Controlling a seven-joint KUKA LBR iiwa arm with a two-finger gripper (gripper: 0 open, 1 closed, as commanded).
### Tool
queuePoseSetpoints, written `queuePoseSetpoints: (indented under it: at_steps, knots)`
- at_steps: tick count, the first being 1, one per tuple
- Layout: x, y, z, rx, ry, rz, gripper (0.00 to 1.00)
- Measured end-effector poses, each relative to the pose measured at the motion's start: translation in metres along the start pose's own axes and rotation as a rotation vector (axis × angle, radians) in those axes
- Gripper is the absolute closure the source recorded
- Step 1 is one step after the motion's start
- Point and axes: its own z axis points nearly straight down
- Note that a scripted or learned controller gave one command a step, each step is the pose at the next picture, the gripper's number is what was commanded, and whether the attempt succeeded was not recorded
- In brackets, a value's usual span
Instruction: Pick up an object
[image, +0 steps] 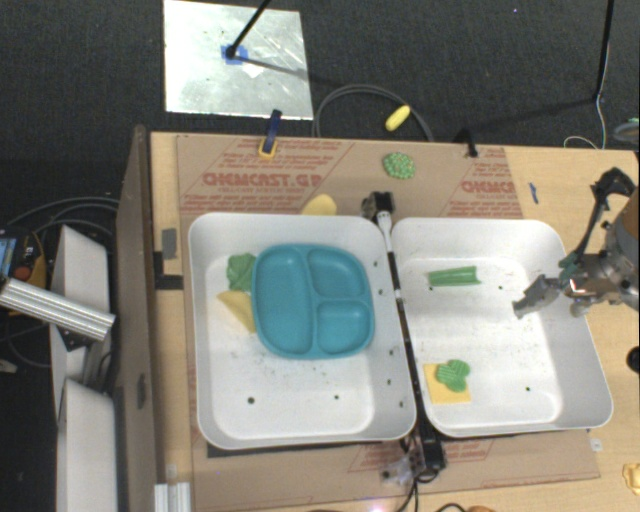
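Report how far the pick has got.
Done: the arm has reached in over the right bin, with the gripper near its right side. In hand: nothing visible between the fingers. Left: the whole pick. The green stick and the green piece on the yellow square lie untouched in the right bin; the blue tray sits in the left one.

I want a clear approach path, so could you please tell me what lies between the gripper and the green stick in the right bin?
In the camera view, only bare white bin floor separates the gripper from the green stick.
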Motion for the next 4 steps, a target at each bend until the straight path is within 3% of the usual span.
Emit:
queuePoseSetpoints:
  at_steps: [1,2,3,4]
  knots:
    - [0.047,0.094,0.073,-0.002,0.001,-0.008,0.0]
    - [0.066,0.081,0.186,0.006,0.002,-0.002,0.0]
    - [0.06,0.121,0.17,-0.005,-0.001,-0.003,0.0]
    - [0.034,0.148,0.158,-0.004,-0.001,0.002,0.0]
